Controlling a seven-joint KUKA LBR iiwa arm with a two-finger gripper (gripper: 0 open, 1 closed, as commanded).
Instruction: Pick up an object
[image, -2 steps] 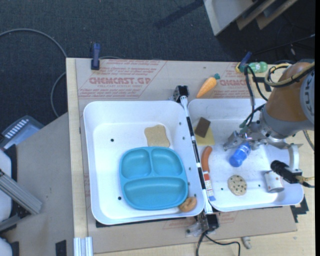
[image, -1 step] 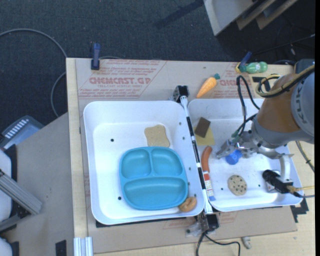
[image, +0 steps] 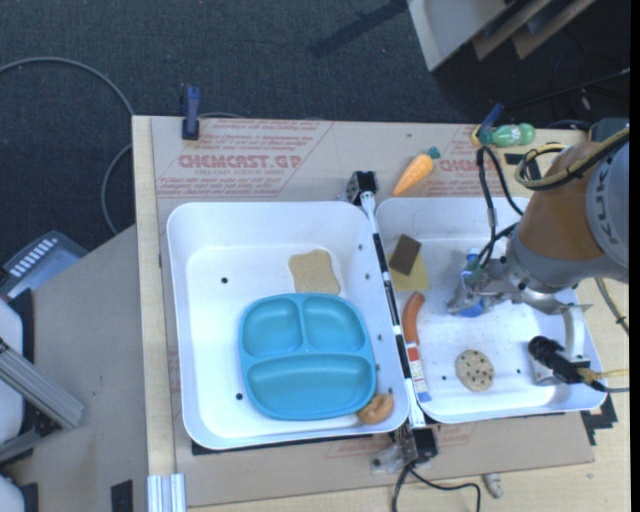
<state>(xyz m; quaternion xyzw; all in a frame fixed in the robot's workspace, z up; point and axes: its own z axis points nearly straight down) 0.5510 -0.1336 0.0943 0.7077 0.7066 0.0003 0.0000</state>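
Observation:
My gripper (image: 468, 298) is low in the right bin (image: 500, 400), near its middle, with the grey arm and its orange band reaching in from the right. Something small and blue (image: 472, 264) shows right at the gripper, but what it is stays unclear. A red sausage (image: 411, 316) lies just left of the gripper along the bin's left wall. A brown and yellow sponge (image: 407, 257) sits above the sausage. A chocolate-chip cookie (image: 474, 369) lies below the gripper, apart from it.
The left bin (image: 200, 300) holds a blue divided plate (image: 305, 355), a slice of toast (image: 314, 271) and a small brown pastry (image: 377, 407) by the plate's corner. A toy carrot (image: 413, 172) and a green bottle (image: 509, 133) lie on the bench behind the right bin.

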